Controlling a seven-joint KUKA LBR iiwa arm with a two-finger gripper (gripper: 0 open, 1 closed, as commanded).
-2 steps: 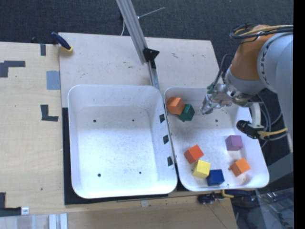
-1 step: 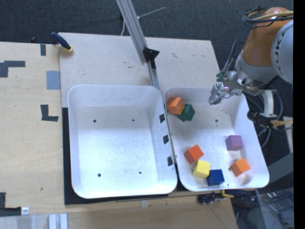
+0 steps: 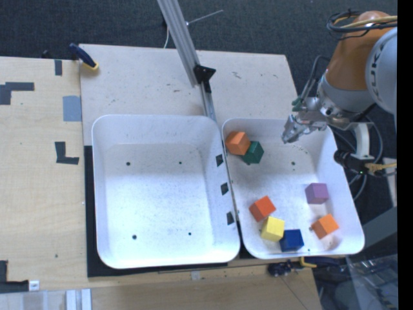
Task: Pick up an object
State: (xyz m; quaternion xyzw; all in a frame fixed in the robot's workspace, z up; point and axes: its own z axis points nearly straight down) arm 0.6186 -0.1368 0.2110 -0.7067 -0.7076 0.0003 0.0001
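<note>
Blue block (image 3: 292,239) sits at the right bin's (image 3: 335,166) near rim; the gripper (image 3: 292,134), seemingly pressed together and holding nothing, hovers with the orange block (image 3: 237,143) at nine o'clock.

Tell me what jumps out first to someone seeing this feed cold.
The bright blocks scattered in the right bin: an orange block touching a green block at the far left corner, a yellow block and blue block near the front. Then the pincer, hovering over that bin's far end.

Blocks (image 3: 244,147) crowd the right bin's (image 3: 342,173) far-left corner and near edge, leaving its middle open.
</note>
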